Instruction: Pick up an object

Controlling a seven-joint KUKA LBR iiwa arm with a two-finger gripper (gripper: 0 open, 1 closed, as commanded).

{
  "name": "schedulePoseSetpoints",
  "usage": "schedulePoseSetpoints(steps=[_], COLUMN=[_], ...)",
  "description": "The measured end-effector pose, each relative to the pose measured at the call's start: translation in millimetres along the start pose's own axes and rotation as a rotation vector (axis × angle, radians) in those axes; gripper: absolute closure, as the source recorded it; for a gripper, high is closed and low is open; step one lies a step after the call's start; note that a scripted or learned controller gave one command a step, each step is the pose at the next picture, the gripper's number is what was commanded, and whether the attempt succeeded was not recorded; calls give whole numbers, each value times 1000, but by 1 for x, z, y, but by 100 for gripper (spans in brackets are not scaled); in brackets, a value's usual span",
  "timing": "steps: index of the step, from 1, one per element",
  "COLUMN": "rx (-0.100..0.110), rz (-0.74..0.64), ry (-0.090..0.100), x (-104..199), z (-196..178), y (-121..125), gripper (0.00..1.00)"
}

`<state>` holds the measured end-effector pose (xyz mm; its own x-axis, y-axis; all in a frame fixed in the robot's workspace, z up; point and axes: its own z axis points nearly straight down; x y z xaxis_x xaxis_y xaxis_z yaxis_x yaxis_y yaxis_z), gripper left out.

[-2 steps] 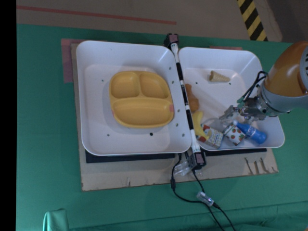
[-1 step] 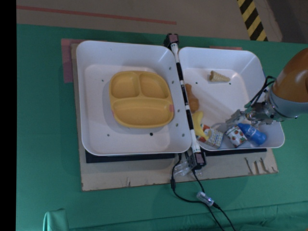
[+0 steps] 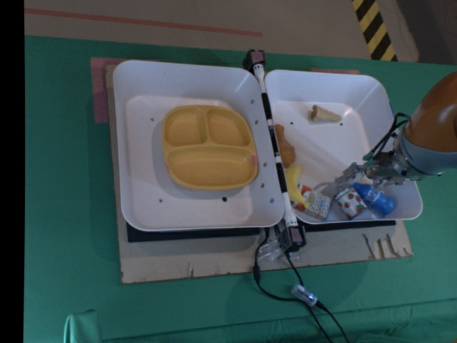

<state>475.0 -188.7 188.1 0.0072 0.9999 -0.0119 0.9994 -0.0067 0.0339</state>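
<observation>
My gripper (image 3: 362,174) hangs low over the near right part of the right bin (image 3: 371,91), just above a blue bottle (image 3: 375,199) and a small spotted carton (image 3: 350,203). Nothing shows in its grasp. To their left lie a printed packet (image 3: 319,205), a yellow banana (image 3: 293,183) and an orange toy (image 3: 285,148) along the divider. A wafer cone (image 3: 325,113) lies alone at the far side of that bin.
The left bin (image 3: 143,191) holds a yellow divided plate (image 3: 209,147). A black-and-white bar (image 3: 271,131) runs between the bins. Cables (image 3: 300,291) trail off the bench's front edge onto the green cloth.
</observation>
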Motion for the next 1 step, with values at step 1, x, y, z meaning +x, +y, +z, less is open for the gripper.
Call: schedulePoseSetpoints(steps=[1], rx=[12], rz=[-1], ry=[0], x=[11], z=[2], y=[60], gripper=[0])
